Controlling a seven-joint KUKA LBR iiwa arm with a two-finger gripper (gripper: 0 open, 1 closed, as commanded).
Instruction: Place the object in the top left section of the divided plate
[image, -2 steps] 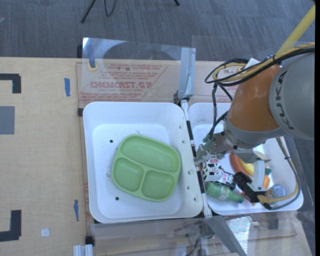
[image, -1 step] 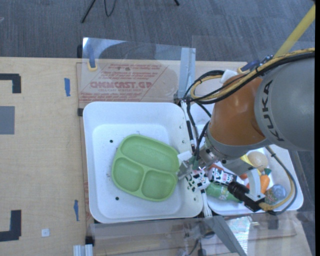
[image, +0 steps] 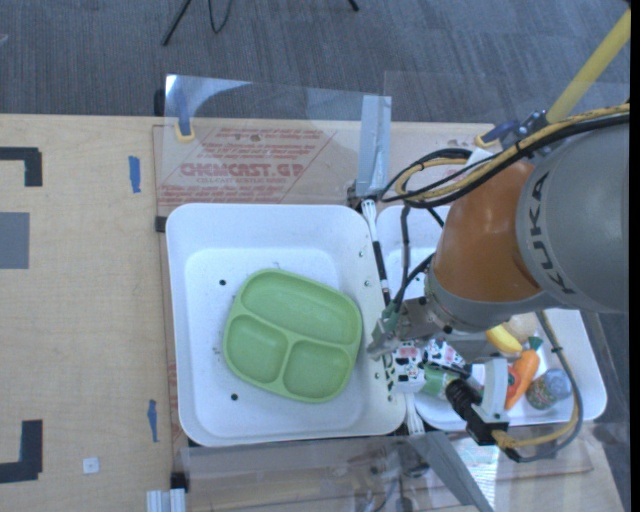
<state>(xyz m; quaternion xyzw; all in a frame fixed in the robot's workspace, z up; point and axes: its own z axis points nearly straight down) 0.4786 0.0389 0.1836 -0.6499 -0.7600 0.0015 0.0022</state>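
- Plate (image: 292, 335): you have the green divided plate lying flat in the left bin (image: 200, 250), toward that bin's near right part. Its three sections all look bare, the large one along its far side and two smaller ones along its near side.
- Gripper (image: 400, 345): it hangs over the seam between the two bins, just past the plate's right edge, under the grey arm (image: 560, 220) with its orange band. You cannot tell from this slant whether it is spread or closed, or whether anything is caught in it.
- Object: which piece the task means is not clear to you. The right bin (image: 590, 400) holds a cluster near its near edge: a carrot toy (image: 522, 375), a yellow piece (image: 505, 340), a small black-and-white patterned item (image: 415, 360) just below the gripper, and a round greyish thing (image: 548, 390) at the right.
- Relation that matters: the plate lies to the left of the gripper, close by, while the loose pieces lie to its right and near side. The top left section sits at the plate's far left, so the tool has to cross most of the plate.
- Judgement: nothing has reached the plate yet, so the placing looks not yet done.
- Risk: the bin wall between the two bins stands right under the wrist; a low carry could clip it.
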